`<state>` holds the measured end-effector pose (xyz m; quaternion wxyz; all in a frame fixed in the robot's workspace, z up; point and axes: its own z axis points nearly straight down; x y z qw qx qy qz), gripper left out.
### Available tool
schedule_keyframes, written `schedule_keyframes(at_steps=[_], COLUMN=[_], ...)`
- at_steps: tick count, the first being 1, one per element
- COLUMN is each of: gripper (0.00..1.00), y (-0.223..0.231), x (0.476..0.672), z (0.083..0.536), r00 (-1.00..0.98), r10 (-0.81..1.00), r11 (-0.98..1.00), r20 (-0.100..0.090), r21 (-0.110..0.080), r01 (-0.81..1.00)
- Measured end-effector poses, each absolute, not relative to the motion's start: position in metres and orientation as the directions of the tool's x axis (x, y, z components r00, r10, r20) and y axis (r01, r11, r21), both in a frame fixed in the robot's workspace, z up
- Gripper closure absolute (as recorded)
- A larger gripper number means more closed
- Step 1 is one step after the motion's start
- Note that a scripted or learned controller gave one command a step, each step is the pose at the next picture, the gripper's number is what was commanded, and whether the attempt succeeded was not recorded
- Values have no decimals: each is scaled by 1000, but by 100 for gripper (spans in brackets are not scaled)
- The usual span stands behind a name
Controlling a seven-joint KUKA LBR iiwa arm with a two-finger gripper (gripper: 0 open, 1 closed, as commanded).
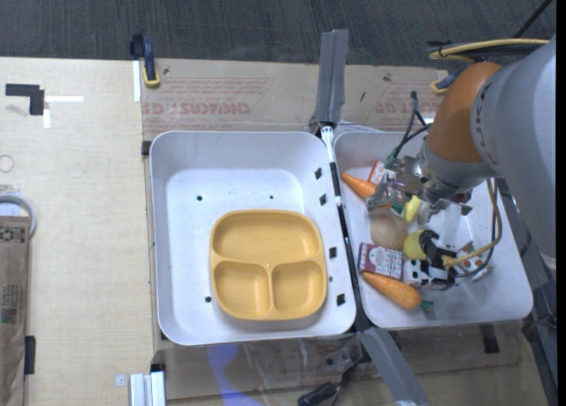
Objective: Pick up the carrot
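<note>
Nearest, close to the front wall of the right shallow white bin [460,318], an orange tapered carrot [391,289] is seen lying flat. Its pointed end is turned left toward the wall shared with the other bin and its green stub right. It is smooth, bright and uncovered from above. A red-and-white printed carton [378,260] is set just behind it, touching or nearly so, and a black-and-white spotted toy [435,274] is crowded against its thick end. Bare bin floor is left to the right of the toy, up to the right wall. Behind the carton a brown rounded potato-like piece [386,232] and a yellow rounded piece [416,245] are packed together.

Farther back, the claw [398,194] is held low over the middle of this bin, above that clutter and apart from the near carrot. Whether it is spread or pressed together cannot be told. A second orange carrot [358,186] is seen just left of the claw, beside the shared wall.

To the left, a yellow three-compartment plastic plate [265,263] is held in the left white bin [168,218], with bare floor around it. Pale wooden worktop [71,218] is seen beyond.
</note>
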<state>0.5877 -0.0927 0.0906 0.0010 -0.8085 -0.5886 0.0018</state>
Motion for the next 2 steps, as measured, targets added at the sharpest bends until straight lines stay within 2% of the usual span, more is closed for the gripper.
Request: schedule_keyframes(at_steps=[1,2], gripper=[100,100], y=[-93,-41], x=[587,523], z=[99,191], r00=[306,49], r10=[952,999], r11=[-306,-49], r20=[-4,0], r21=[-7,-3], r01=[952,999])
